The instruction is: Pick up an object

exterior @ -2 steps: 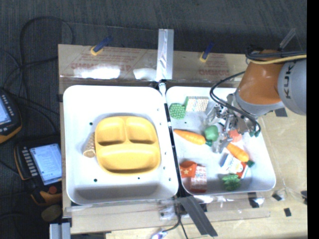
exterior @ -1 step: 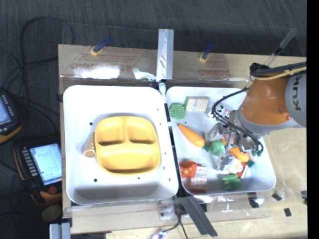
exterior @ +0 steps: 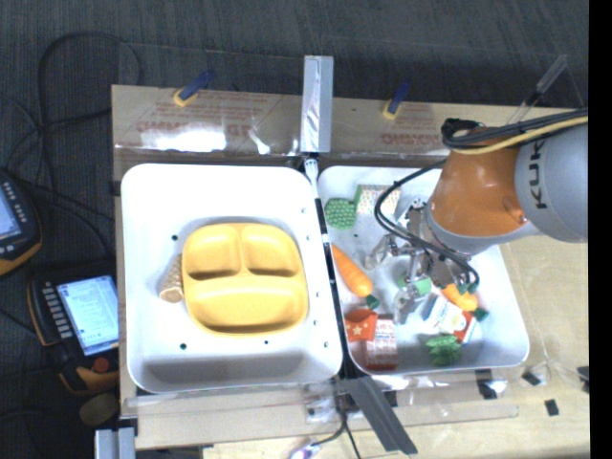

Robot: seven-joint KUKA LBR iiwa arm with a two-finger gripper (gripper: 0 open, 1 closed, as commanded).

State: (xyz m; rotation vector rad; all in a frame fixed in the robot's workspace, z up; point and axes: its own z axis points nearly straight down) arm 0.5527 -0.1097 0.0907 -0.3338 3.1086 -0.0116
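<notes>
Apparently the end effector [exterior: 413, 277] hangs low in the right bin [exterior: 512, 338], among crowded toys near the carrot [exterior: 352, 273]; its fingers I cannot tell; neighbours may block a clean grasp.

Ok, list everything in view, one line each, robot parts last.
White bins: two, side by side on the bench.
Divided tray: one, yellow, in the left bin.
Cone-shaped piece: one, tan, against the tray's left edge.
Carrot: one, orange, left part of the right bin.
Round dotted item: one, green, right bin's far left corner.
Packet: one, red, right bin's near edge.
Leafy piece: one, green, right bin's near side.
Arm: one, grey with orange band, entering from the right.
Gripper: one, low over the right bin.
</notes>
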